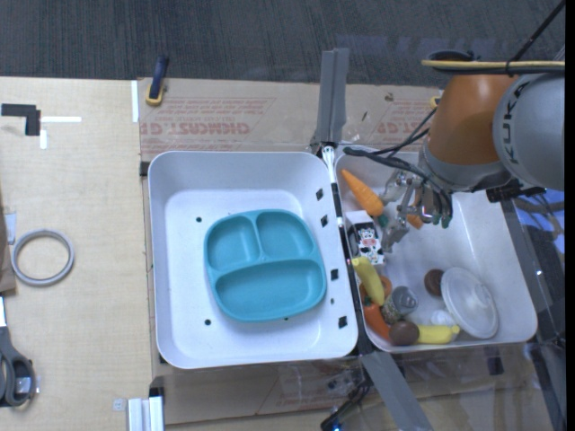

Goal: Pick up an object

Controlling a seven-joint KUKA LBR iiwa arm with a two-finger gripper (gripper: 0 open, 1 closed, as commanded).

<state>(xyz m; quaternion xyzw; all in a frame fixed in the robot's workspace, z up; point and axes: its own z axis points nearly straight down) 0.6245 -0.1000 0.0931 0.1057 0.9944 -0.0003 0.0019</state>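
Note:
My gripper (406, 215) hangs over the back left part of the right bin (503, 241), fingers pointing down and apart, with a small orange bit showing near them. An orange carrot (361, 191) lies just to its left against the bin's wall. Below it sit a small black and white item (367, 238), a yellow corn-like piece (369, 278), a brown round piece (433, 282), a clear lid (469, 300), a banana (437, 333) and another carrot (376, 322). I cannot see anything clearly held between the fingers.
The left bin (171, 241) holds a blue divided plate (266, 264). A tape ring (40, 257) and scissors (16, 377) lie on the bench at left. A grey post (333, 97) rises between the bins at the back.

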